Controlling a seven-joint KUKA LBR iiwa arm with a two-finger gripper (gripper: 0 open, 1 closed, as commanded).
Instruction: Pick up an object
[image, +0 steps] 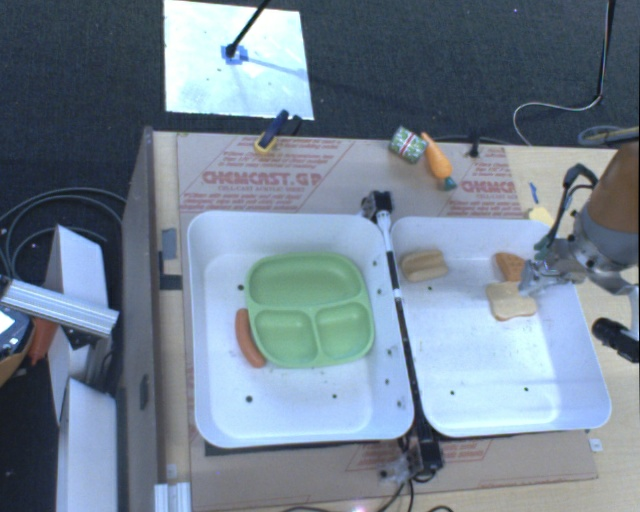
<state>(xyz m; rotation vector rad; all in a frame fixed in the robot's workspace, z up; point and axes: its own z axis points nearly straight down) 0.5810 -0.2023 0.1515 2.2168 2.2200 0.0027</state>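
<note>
The gripper (533, 281) hangs low over the right bin (500, 400), near its right wall, its tip just above the tan bread slice (512, 301); whether its jaws are open or shut cannot be told, and nothing is seen held. Just beside it, up and left, lies an orange-brown piece (509, 265). Further left in the same bin lies a bun (424, 265). The arm (610, 215) comes in from the right.

The left bin (225, 400) holds a green tray (310, 308) with three compartments, and a sausage (248, 338) lies just beside the tray's left edge.

Both bins sit on a brown board (300, 165) printed with red lettering. At its far edge lie a small can (408, 144) and a carrot (438, 161) (touching or nearly so), plus a yellow-tipped clamp (272, 134). The floor beyond is dark carpet (80, 90), with a pale sheet (237, 60) on it and black cables (50, 215) at the left.
</note>
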